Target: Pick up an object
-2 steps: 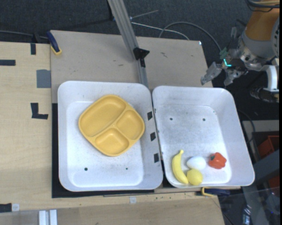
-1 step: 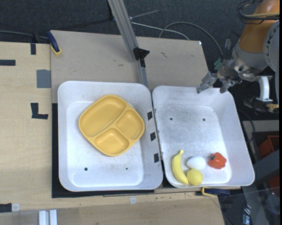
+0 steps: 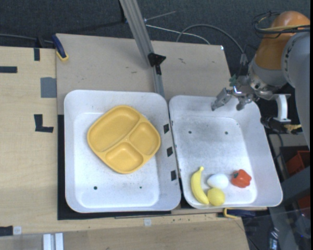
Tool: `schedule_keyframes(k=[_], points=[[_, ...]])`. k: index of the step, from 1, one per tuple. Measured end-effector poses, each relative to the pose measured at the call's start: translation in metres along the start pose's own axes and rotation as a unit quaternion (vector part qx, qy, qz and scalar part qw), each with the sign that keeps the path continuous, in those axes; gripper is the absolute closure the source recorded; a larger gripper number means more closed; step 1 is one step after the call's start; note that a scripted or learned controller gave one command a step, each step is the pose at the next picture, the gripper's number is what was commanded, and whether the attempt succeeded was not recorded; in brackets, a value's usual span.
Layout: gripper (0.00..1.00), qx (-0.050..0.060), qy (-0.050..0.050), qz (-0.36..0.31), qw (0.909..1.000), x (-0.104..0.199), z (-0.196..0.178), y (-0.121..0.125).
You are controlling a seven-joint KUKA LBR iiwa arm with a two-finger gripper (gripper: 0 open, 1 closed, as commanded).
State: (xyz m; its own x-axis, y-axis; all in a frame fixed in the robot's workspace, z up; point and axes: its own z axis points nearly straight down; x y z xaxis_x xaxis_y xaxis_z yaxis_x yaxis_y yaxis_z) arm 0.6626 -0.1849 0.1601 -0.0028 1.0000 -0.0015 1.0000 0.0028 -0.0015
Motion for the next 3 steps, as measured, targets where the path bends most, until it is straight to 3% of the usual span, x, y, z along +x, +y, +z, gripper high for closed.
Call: schedule_keyframes(k=[1, 2, 3], points=[[0.00, 0.003, 0.000, 0.000, 1.0000, -0.002, 0.064, 0.002], [1.00, 0.000, -0.001, -0.001, 1.0000, -0.002, 0.049, 0.003], [1.00, -0.002, 0.000, 0.001, 1.0000, -0.002, 0.006, 0.001]])
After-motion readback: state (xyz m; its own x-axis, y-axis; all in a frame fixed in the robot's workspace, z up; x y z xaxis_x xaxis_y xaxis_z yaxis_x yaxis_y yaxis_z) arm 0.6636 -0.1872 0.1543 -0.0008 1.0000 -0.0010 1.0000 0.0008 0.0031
